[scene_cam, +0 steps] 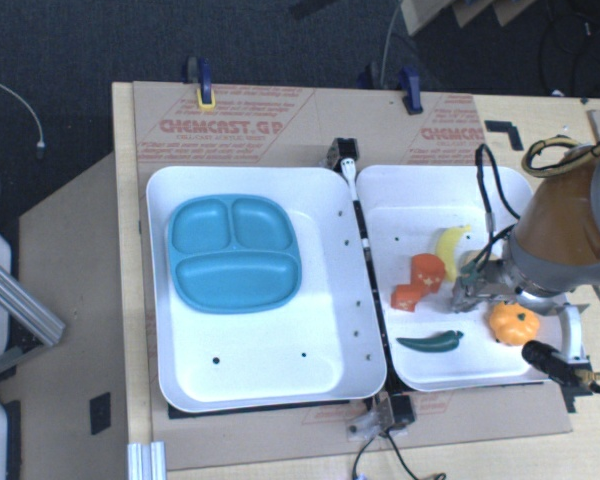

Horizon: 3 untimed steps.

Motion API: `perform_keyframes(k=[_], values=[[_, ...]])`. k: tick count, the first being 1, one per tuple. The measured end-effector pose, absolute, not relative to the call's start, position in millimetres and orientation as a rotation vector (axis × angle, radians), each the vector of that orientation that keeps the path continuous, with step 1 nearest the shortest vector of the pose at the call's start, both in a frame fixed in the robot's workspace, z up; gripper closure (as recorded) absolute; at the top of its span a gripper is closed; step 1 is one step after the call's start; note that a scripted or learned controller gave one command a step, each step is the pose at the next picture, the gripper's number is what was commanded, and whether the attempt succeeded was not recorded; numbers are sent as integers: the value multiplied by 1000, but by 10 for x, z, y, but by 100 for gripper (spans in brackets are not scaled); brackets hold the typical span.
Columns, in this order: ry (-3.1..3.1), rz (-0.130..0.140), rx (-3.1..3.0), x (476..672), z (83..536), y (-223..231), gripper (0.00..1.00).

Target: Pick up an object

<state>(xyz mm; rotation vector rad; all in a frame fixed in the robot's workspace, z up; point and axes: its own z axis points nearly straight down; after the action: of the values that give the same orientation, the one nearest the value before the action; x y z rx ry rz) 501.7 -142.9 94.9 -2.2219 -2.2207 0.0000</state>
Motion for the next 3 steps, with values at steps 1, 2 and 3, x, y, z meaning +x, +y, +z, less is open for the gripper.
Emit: perform_keyframes(k=[1,2,3], values=[[-2226,-3,-2226,5045,1410,-1513,100],[-2228,-5,-2225,5140,1878,-1509,100],[-2228,-4,-2224,5154,2272,-1512,100]])
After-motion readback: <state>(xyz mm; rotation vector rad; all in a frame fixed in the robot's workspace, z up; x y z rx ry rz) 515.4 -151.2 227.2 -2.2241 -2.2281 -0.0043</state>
